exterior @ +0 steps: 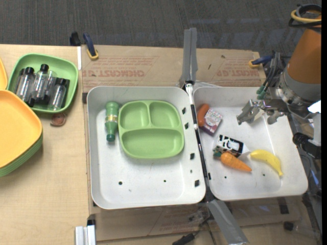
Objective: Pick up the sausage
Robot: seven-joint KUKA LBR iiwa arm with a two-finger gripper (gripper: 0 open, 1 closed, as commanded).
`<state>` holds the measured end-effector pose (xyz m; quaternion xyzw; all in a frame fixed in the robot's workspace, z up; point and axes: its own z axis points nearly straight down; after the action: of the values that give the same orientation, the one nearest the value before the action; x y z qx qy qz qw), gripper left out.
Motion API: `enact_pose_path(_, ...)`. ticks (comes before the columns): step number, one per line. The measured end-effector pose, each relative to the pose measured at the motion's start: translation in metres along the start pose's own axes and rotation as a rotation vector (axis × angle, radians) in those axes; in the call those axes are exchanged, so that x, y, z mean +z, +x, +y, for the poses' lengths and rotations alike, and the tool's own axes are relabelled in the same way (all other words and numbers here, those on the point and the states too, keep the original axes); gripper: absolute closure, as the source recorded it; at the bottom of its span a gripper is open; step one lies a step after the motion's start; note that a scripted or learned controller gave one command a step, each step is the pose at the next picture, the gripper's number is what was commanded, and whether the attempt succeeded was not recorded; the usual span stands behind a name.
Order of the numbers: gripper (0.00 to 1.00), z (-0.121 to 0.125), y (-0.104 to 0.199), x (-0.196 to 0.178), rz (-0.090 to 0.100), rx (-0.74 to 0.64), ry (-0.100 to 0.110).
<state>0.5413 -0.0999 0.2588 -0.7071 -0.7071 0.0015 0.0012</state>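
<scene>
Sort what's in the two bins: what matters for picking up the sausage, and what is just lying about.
For the job:
- reddish-orange sausage at the right bin's left wall
- grey two-finger tool above that bin

Lying about:
- purple-and-white packet touching the sausage
- orange carrot
- yellow banana
- black-and-white box
- green divided plate
- green bottle

Floor: dark grey carpet [153,9] runs across the top of the view, behind the bench.
Bench: pale wooden tabletop [46,208] on the left, lit evenly.
Covering: flat brown cardboard sheet [133,70] printed with red lettering lies under the two shallow white bins [148,190].
Divider: grey metal bar [189,55] stands upright between the bins at the back.
Clamps: blue-handled clamp [90,46] grips the cardboard's far left corner; another blue clamp [260,62] sits at the far right.
</scene>
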Motion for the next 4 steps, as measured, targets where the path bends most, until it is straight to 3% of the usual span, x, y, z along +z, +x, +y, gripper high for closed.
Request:
enact_pose_path(1, 0.0, -0.027, 0.0, 0.168, 0.001, -0.114, -0.001)
enact_pose_path(2, 0.0, 0.019, -0.004, 0.168, 0.0, -0.013, -0.002)
enact_pose_path(3, 1.0, 0.019, -0.006, 0.158, -0.001, -0.009, -0.003)
enact_pose_path(4, 1.0, 0.018, -0.04, 0.147, 0.0, 0.253, -0.001)
